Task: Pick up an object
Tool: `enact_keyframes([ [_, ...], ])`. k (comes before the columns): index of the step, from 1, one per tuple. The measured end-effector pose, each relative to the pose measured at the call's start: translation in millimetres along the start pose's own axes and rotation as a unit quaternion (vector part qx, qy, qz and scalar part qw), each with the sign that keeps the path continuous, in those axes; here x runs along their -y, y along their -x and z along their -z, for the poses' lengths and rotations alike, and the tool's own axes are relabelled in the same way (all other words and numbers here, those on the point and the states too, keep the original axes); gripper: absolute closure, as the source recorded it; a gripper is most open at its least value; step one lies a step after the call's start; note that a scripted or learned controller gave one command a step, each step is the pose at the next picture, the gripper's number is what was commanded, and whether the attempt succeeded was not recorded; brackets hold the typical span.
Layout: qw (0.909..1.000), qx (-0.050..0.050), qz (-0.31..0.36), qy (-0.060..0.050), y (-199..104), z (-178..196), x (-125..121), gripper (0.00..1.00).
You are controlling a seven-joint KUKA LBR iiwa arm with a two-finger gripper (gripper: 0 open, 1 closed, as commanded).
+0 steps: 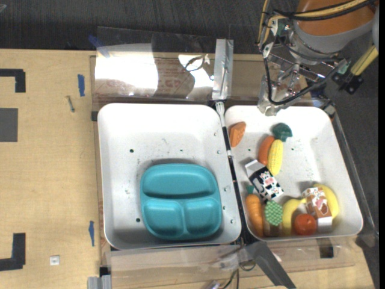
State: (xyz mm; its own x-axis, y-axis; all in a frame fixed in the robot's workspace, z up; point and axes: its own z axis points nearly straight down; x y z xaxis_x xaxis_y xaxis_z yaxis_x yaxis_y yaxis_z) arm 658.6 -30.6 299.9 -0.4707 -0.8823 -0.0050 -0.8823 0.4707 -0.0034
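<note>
Bins: two white bins sit side by side on the desk (42, 161); the left bin (114, 137) holds a teal divided tray (179, 201) toward its 6 o'clock edge, with bare floor from 9 round to 1 o'clock.
Open room: the right bin (313, 143) has bare floor across its middle and toward 3 o'clock; the toys crowd its 9 and 6 o'clock sides.
Edges: a shared rim runs between the bins; an orange piece (237, 133) lies just beside it at the right bin's 10 o'clock.
Objects: a yellow corn cob (275, 155) touches an orange carrot-like piece (264, 149); a dark green piece (281, 130) lies at their 1 o'clock; a black-and-white carton (265, 183) lies at their 6 o'clock.
Lower pile: mixed toy food (301, 212), red, yellow, green and orange, pressed along the 6 o'clock wall.
Jaws (283, 92): over the right bin's 12 o'clock rim, the green piece nearest, at their 6 o'clock and apart from them.
Jaw state: lost in wires and metal; I cannot tell.
Cut off: the arm (331, 11) leaves the view at 1 o'clock.
</note>
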Motion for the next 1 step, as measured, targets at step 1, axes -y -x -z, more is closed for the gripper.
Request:
enact_keyframes([
  [1, 0.9954, 0.0, 0.096, 0.001, 6.0, -24.3, 6.8, 1.0],
])
